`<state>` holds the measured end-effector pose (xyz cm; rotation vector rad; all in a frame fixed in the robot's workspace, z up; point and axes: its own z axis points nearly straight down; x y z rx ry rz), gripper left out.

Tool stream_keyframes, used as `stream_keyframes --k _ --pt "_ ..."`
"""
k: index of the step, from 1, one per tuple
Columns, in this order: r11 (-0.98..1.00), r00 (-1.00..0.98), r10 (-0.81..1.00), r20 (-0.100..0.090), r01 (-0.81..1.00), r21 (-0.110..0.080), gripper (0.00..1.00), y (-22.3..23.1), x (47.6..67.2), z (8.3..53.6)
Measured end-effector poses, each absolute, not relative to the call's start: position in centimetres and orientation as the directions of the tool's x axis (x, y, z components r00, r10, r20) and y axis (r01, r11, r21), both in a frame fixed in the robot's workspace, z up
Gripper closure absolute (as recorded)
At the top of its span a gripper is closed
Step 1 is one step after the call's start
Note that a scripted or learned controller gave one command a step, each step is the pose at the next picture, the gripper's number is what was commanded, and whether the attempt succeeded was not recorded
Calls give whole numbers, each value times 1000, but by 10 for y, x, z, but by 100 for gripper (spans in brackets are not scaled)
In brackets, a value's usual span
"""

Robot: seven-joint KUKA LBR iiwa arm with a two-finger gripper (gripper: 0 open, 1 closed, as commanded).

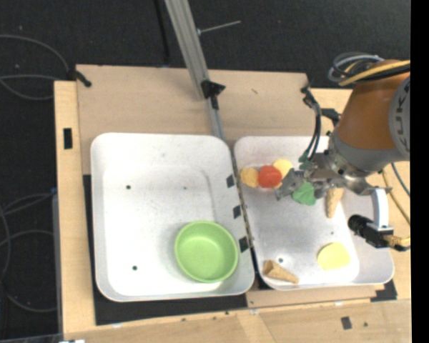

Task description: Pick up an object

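Now: gripper (298, 186) over right bin (286, 227), fingers' state unclear | green toy (304, 194), perhaps soft, beside it | left bin (143, 177): green bowl (206, 251)

A tan wooden bench (143, 98) carries two shallow white bins side by side, the left bin (129, 170) and the right bin (286, 227), their inner rims touching or nearly so. A grey metal rail (189, 38) slants across the bench's far edge toward the seam between them, and a dark mat (88, 213) shows under the left bin's outer edge
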<state>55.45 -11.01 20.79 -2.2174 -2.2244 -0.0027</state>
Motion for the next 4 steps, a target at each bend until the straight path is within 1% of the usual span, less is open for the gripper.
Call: stream_keyframes --k 1,2,3,4 --pt "2 -2 1000 2 1000 1 0 -110 555 208" --pt "-3 3 1000 -2 1000 -4 0 -110 559 165" --pt "-1 1 1000 -2 1000 -4 0 -112 549 118" --pt "-3 3 1000 -3 1000 -2 0 -115 549 100"
